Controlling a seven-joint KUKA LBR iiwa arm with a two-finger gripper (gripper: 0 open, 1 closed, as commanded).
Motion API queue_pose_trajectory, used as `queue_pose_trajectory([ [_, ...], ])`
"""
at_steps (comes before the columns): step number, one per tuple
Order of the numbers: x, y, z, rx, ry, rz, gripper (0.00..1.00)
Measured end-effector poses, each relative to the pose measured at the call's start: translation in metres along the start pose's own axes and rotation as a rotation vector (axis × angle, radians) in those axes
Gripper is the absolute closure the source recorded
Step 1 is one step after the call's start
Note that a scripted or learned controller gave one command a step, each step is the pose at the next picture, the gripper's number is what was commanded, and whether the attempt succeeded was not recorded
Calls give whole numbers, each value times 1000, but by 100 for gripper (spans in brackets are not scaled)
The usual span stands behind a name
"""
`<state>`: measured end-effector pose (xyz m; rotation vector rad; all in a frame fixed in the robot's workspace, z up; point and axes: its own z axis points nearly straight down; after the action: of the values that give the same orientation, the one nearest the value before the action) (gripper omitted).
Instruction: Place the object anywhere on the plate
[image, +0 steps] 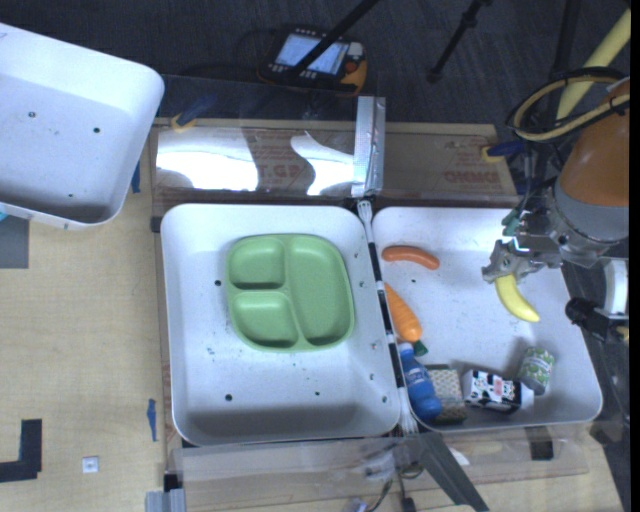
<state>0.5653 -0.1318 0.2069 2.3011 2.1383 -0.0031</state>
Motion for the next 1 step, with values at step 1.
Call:
queue_pose_trajectory([
  [1,71,23,16,-2,1,35,100],
])
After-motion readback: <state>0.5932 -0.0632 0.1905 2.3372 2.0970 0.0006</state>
